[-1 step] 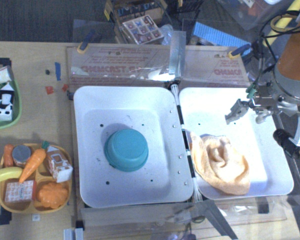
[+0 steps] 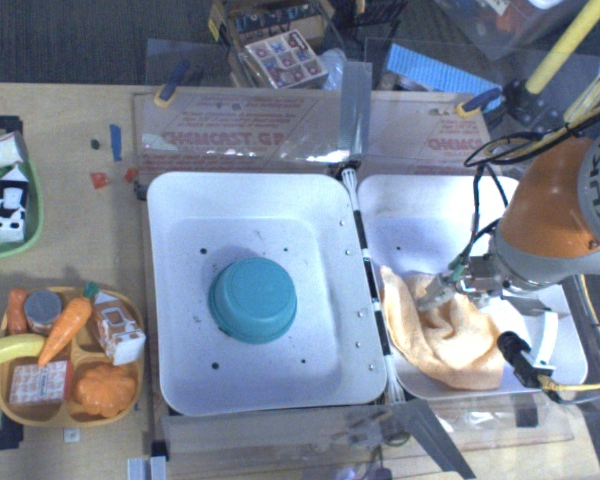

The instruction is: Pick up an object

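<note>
So from the overhead camera view you've got two shallow white bins side by side. The left bin (image 2: pixel 180 208) has just one thing in it, a teal round upturned plastic bowl (image 2: pixel 253 299) sitting about dead centre, well apart from the walls. The right bin (image 2: pixel 400 203) holds a crumpled pale yellow cloth (image 2: pixel 435 340), bunched into the near-left corner right against the divider, with some of it lapping up the bin wall.

Your grey arm with the orange band (image 2: pixel 550 213) reaches in from the right, and the gripper (image 2: pixel 442 290) is down at the far edge of that cloth, so I'd guess the cloth is the thing it's going for. Honestly you can't tell how the claw stands, since the tip is small and blends into the fabric, and I can't say if it has any cloth pinched.

Off to the left, a yellow tray of toy food (image 2: pixel 65 353) sits on the bench, out of play.
</note>
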Controlling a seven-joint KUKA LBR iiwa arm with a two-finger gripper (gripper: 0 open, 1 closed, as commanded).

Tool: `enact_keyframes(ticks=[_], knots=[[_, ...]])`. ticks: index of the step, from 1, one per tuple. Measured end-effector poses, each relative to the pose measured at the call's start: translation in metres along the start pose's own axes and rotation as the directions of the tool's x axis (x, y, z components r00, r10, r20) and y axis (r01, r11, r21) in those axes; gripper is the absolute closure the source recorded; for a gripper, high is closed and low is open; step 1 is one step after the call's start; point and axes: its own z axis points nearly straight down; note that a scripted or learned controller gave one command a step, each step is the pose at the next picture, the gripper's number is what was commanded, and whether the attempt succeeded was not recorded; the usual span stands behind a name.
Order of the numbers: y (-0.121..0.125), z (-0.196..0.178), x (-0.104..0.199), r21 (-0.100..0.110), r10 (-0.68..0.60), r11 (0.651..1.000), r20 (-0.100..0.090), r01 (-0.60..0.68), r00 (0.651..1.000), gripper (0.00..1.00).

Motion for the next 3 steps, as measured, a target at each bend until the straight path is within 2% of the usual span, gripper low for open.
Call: enact_keyframes(ticks=[1, 2, 3], knots=[[-0.0201, 0.0209, 0.0177, -0.014, -0.194, 0.981, 0.007, 0.194, 0.981, 0.00], [-0.0201, 0.0122, 0.0167, -0.015, -0.190, 0.982, 0.005, 0.190, 0.982, 1.00], [-0.0202, 0.0122, 0.0166, -0.015, -0.189, 0.982, 0.005, 0.190, 0.982, 0.00]])
